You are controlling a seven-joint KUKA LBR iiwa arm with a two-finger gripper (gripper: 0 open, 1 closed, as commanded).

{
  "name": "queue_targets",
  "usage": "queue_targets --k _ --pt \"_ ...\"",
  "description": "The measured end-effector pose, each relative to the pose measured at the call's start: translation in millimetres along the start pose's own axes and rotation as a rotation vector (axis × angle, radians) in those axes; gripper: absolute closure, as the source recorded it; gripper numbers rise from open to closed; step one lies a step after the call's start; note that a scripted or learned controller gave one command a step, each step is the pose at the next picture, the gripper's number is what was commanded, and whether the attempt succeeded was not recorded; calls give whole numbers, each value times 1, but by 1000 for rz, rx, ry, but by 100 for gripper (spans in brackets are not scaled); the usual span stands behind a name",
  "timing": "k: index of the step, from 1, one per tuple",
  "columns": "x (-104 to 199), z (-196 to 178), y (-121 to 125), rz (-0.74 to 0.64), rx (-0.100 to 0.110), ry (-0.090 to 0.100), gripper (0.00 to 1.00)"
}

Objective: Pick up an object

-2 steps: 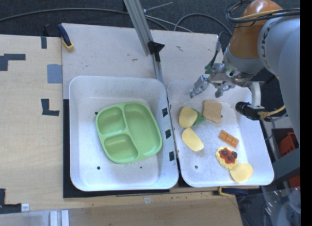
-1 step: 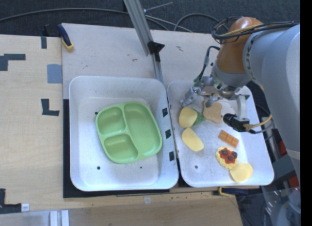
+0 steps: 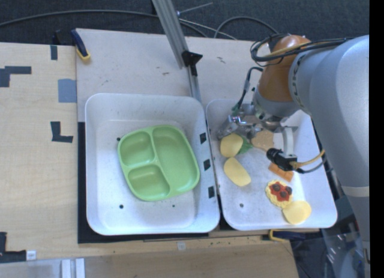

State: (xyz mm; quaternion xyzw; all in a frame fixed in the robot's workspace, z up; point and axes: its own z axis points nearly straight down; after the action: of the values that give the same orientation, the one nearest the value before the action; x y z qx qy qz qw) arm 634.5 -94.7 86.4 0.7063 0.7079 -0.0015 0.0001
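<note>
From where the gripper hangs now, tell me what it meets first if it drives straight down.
Most likely the upper yellow piece in the right bin: the gripper points down just above it. Depth is hard to judge from this slant.

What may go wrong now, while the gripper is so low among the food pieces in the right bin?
1. The gripper sits right above the upper yellow piece, near the bin's left wall; it might strike the wall or push the piece away.
2. The lower yellow piece lies close beside it, so a grasp may nudge or catch both.
3. The black cable hangs over the orange piece and could drag it.
</note>
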Motion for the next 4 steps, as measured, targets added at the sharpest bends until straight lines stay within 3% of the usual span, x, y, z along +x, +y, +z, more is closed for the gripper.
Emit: queue_targets --k 1,4 --pt "1 -12 0 -2 0 1 100" --pt "5 -179 6 -1 -8 1 100"
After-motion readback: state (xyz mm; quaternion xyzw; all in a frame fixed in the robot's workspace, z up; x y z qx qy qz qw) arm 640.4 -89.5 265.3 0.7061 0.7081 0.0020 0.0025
